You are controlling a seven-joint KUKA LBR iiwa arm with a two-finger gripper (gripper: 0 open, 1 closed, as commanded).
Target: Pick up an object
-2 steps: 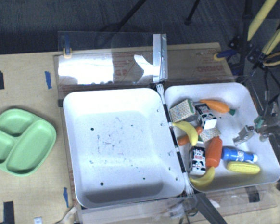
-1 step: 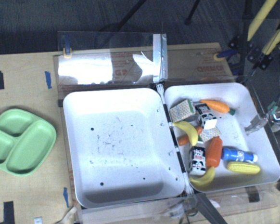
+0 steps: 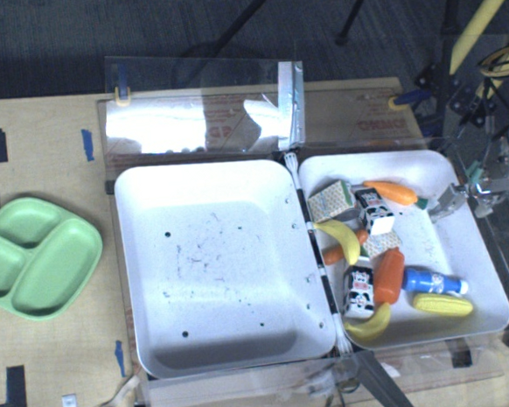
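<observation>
Currently the claw (image 3: 454, 200) is seen at the far rim of the right bin (image 3: 484, 250), poised over its upper corner; whether it is wide or narrow cannot be told, and nothing is seen held in it. All candidate objects are piled in that same bin, on the side of the claw toward the left bin (image 3: 215, 254). The orange carrot-shaped piece (image 3: 391, 194) is nearest the claw. A black-and-white carton (image 3: 371, 205) and a patterned box (image 3: 329, 201) lie just beyond it. Nearer the camera than the claw, a blue tube (image 3: 432, 281) and a yellow corn piece (image 3: 443, 304) lie close together, with an orange-red sausage shape (image 3: 388, 275) and a banana (image 3: 343, 238) farther off. No pick is judged started yet. Risks are judged as follows: a descent from the present spot would likely meet bare bin floor or the rim, since the pile lies well to one side. In the pile, items touch or overlap, so a neighbour could be pinched along or knocked aside. Rounded pieces like the carrot shape or tube could be squeezed out of a closing grasp. A green divided plate (image 3: 36, 256) sits on the worktop (image 3: 39, 136), well apart from the claw and irrelevant.
</observation>
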